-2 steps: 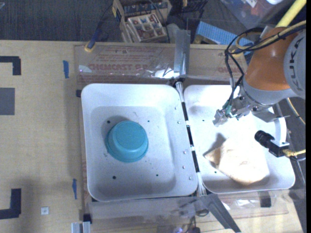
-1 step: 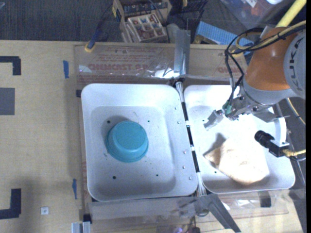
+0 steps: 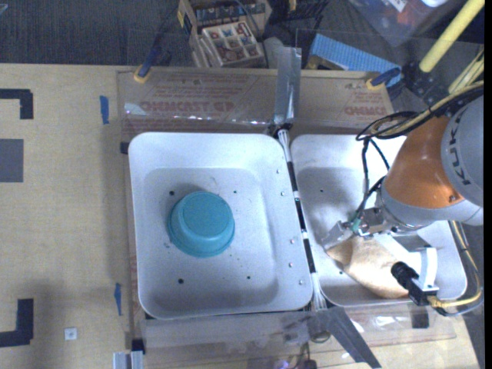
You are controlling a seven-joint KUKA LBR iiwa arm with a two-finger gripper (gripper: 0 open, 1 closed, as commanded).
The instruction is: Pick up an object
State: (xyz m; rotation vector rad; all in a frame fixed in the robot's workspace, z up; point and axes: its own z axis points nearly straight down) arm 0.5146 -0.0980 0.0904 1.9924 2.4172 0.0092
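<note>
Listing what lies under me, bin by bin.

Left bin: one blue bowl, turned upside down near the middle of the floor, well apart from every wall. Its rim sits flat on the floor, so I judge the rounded back offers little edge to pinch.

Right bin: one tan flat piece, lying toward the near side, partly under my wrist. I cannot tell what it is made of.

My gripper: low in the right bin, at the upper left edge of the tan piece. It is touching that edge or just above it; I cannot tell which. I cannot tell whether it is clenched or released either. Nothing is visibly held.

Reason for the pose, as I judge it: I am down at the tan piece to try a pick there. The bowl is untouched and nothing is lifted yet.
</note>
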